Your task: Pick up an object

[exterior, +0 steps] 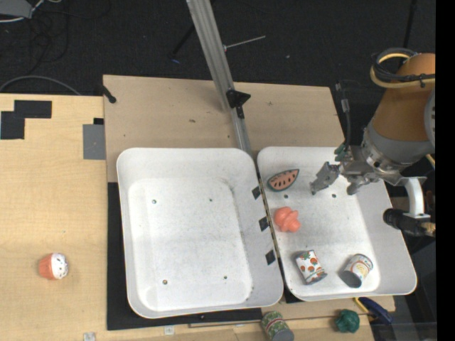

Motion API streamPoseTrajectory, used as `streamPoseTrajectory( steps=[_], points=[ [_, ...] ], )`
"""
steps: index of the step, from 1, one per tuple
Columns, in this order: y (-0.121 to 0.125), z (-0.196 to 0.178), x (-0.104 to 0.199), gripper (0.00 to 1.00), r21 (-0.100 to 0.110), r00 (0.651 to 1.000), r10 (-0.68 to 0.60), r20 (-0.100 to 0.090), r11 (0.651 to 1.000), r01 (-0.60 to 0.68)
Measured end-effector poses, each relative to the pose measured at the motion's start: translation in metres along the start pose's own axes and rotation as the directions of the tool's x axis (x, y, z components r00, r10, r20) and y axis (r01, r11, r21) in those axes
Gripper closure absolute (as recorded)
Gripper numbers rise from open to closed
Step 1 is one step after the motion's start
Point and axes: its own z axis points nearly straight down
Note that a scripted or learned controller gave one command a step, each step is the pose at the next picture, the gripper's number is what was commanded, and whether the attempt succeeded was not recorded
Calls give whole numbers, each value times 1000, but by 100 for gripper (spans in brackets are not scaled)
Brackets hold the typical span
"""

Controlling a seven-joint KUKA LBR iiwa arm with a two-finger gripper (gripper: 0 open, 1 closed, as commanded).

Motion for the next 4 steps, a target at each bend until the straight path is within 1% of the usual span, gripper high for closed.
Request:
streamPoseTrajectory(
  steps=[1, 2, 3, 4],
  points=[
    [5, 63, -1, 0, 1, 1000, 1, 0, 1000, -1],
    [4, 117, 1, 0, 1, 1000, 2, 0, 1000, -2],
    [4, 104, -1, 100, -3, 1000, 7, 1, 1000, -7],
    [12, 44, -1, 100, -10, 1000, 0, 2, 1000, 0]
  ],
)
